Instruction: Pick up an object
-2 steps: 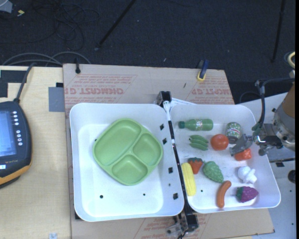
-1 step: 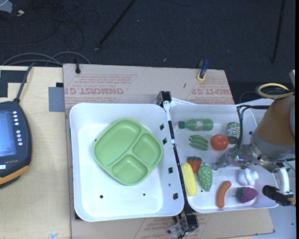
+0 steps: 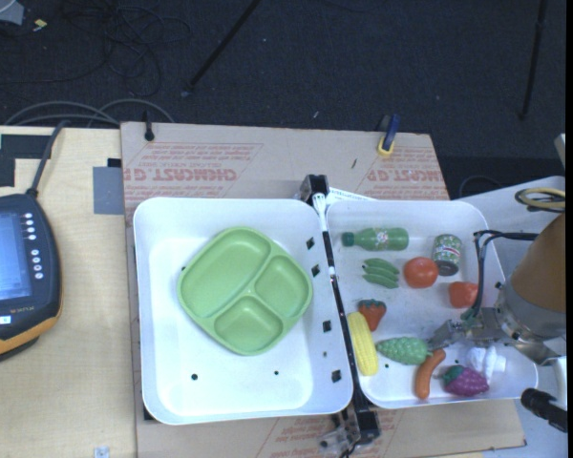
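The right bin (image 3: 477, 219) holds several toy foods: a green bottle (image 3: 374, 239), a small can (image 3: 447, 253), a red tomato (image 3: 420, 272), a green pea pod (image 3: 381, 273), a strawberry (image 3: 370, 313), a yellow corn cob (image 3: 363, 343), a bumpy green pickle (image 3: 403, 351), an orange sausage (image 3: 427, 374), purple grapes (image 3: 467, 382) and a small red-orange piece (image 3: 462, 294). My gripper (image 3: 465, 336) is low in the bin's near right part, just above the grapes and right of the pickle. A pale, whitish object (image 3: 484, 360) lies right under it.
A green divided plate (image 3: 244, 290) lies in the left bin (image 3: 162, 351). A black ridge (image 3: 330, 303) separates the two bins. A teach pendant (image 3: 10, 270) rests on the bench at far left. The arm's orange band (image 3: 546, 270) stands over the right bin's right rim.
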You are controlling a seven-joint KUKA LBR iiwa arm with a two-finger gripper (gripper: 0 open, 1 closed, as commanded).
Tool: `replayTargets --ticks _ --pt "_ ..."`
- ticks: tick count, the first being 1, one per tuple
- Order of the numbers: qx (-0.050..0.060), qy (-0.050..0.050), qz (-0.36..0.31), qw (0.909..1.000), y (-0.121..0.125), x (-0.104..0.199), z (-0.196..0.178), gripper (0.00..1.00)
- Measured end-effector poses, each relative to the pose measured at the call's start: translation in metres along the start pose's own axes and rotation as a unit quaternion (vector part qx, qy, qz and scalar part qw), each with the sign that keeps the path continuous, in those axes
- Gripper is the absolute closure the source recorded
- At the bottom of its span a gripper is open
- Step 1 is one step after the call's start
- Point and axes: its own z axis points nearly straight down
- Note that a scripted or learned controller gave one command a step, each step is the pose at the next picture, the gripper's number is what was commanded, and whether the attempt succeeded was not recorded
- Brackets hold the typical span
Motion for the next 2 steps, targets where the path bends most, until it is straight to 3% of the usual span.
replayTargets --ticks 1,2 --pt "0.001 0.001 0.003 1.0000 0.000 -0.002 -0.009 1.00" --pt "-0.001 -0.001 -0.002 1.0000 0.001 0.105 0.000 1.00"
